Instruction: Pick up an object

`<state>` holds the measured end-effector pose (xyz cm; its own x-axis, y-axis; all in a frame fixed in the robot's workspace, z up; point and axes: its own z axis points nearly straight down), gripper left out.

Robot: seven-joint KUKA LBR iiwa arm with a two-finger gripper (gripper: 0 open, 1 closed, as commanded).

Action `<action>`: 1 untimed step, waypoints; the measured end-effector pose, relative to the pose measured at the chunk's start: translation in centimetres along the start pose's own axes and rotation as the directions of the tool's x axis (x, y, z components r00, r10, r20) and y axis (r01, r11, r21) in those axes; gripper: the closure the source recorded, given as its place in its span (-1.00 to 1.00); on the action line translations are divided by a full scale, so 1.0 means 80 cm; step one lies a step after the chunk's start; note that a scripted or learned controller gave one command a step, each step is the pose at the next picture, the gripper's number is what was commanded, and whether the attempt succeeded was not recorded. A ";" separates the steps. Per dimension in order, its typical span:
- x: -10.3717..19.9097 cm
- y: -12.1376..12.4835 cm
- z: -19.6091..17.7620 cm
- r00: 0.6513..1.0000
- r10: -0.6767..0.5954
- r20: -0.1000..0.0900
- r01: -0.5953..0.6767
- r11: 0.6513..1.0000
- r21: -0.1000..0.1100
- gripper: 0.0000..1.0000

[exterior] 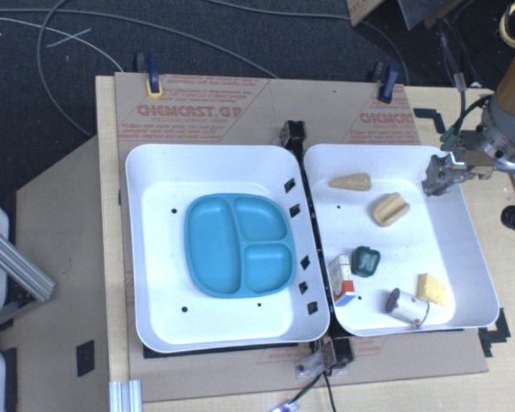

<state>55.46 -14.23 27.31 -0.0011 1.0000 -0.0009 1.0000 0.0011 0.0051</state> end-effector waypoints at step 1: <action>0.075 0.015 0.000 1.000 -0.006 -0.003 0.006 1.000 0.003 1.00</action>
<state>56.65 -8.24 27.28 -0.0071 1.0000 0.0019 1.0000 0.0071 0.0021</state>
